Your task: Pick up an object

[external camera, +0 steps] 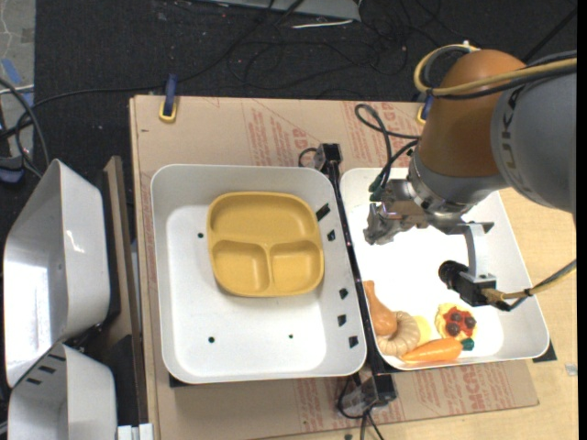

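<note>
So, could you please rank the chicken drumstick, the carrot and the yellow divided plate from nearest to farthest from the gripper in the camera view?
From the gripper:
1. Chicken drumstick, right bin, just below it.
2. Yellow divided plate, left bin, across the divider.
3. Carrot, right bin's near edge.

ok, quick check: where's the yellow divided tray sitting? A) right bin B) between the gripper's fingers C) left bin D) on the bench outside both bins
C: the yellow divided tray lies flat in the left bin, while the toy food items sit in the right bin under the arm.
</note>
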